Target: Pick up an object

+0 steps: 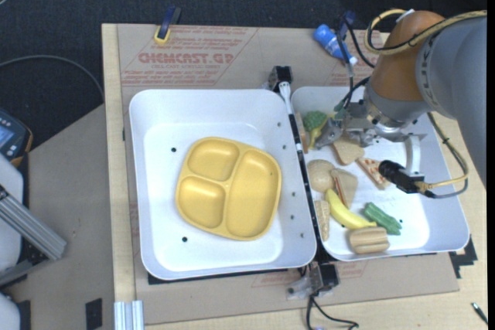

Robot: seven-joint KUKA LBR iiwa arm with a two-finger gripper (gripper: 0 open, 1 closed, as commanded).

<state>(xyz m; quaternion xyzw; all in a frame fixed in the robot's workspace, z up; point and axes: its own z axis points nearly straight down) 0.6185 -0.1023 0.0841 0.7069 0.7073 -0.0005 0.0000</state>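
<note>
My gripper [346, 137] is low in the right bin [437, 236], near its back left corner. Its fingers stand apart, open, with nothing held between them. A tan bread piece [348, 154] lies just in front of it, and a green broccoli [314, 120] sits to its left against the bin wall. Nearer the front lie a pizza slice [374, 171], a pale round food piece [319, 175], a yellow banana [345, 212], a green vegetable [384, 217] and a hot dog bun [368, 241].
The left bin [155, 127] holds a yellow divided plate [229, 188]. A divider rail [300, 158] separates the two bins. The grey arm with its orange band [402, 62] hangs over the right bin's back. A black cable [406, 178] crosses that bin.
</note>
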